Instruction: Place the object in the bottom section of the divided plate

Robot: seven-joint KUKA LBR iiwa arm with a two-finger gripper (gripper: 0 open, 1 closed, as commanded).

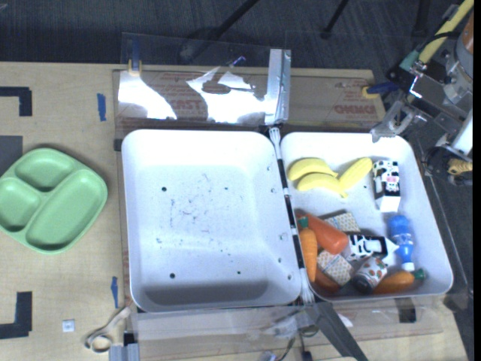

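Green plastic divided plate [64,209] lies on the wooden worktop [68,292], well apart from the gripper [389,122], beyond both bins toward the view's left. Its large bottom section has nothing in it. Nearer the gripper, the right white bin [440,235] holds orange toy carrots [325,232] and yellow toy bananas [316,173]. The gripper hangs at this bin's far rim. I cannot tell if it is open or closed.

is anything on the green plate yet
No, it is bare. The plate sits on the bench left of the bins, all three sections plain green. The bananas lie in the right bin.
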